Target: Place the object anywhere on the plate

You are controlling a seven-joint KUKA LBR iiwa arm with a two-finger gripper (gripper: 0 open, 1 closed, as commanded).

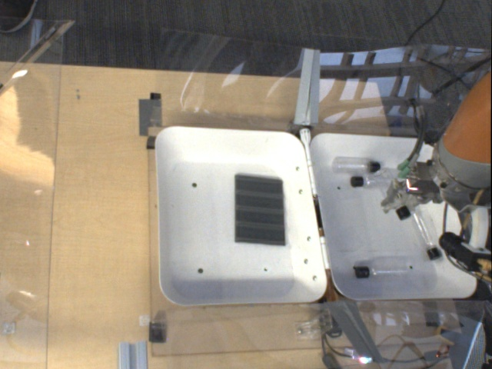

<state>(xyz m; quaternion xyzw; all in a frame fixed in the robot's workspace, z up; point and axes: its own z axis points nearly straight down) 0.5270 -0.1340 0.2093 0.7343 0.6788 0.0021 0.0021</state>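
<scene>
Left bin (pixel 177 206): a shallow white tray with rounded corners, sitting on the wooden bench (pixel 84 206).
Plate (pixel 260 208): a dark, ribbed rectangle lying flat near the middle of the left bin, a little toward its right wall. Nothing rests on it.
Right bin (pixel 361 237): its left wall stands just beside the left bin's right wall.
Tube near far edge (pixel 355 164): a clear tube with a black cap, lying flat close to the right bin's far wall.
Tube near front edge (pixel 382 268): a clear tube with a black cap at its left end, lying flat close to the right bin's near wall.
Third tube (pixel 424 229): clear and slanted, running from just below my hand toward the bin's right side, with a black cap at its lower end.
My arm (pixel 469 137): it reaches in over the right bin's right edge, orange band uppermost.
My hand (pixel 407 191): it hangs over the right half of the right bin, above the slanted tube's upper end. I cannot tell how wide it is, nor whether it touches the tube.
</scene>
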